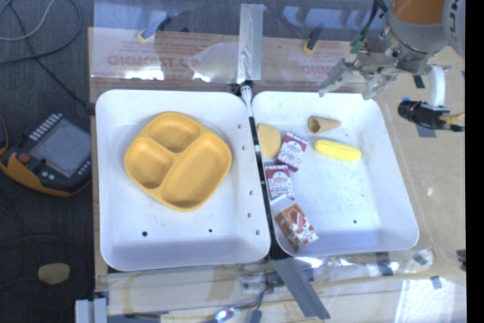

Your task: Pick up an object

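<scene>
Bench: two white bins, right bin (393, 185) had the snacks.
Gripper (355, 79): fingers spread wide, held nothing, over bin's back edge.
Corn (337, 151): lay sideways, below & a bit left of gripper.

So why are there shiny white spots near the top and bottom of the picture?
In the camera view, that is glare: light bounces off the clear plastic sheet behind the bins and off the shiny strip along the front edge. The yellow tray and the corn cob look sharp, with soft shadows; the gripper looks a bit blurry.
</scene>
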You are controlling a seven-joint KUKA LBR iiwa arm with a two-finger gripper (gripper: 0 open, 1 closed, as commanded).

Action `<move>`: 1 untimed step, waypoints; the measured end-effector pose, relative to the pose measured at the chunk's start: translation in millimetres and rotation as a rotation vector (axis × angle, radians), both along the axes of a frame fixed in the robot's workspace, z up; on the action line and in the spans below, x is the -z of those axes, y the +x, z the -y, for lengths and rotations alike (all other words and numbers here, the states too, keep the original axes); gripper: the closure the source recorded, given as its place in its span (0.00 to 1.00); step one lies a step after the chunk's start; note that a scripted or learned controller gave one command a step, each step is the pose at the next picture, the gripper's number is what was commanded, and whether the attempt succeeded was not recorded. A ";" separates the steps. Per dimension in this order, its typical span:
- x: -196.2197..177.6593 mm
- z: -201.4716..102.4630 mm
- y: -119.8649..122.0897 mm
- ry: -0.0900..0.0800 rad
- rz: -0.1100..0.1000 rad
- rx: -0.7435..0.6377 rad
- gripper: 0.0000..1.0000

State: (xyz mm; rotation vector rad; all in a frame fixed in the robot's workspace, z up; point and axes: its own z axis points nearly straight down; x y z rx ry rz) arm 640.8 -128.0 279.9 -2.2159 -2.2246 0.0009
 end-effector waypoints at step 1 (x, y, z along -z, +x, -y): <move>127.9 21.0 -22.8 -0.001 -0.002 -0.081 0.00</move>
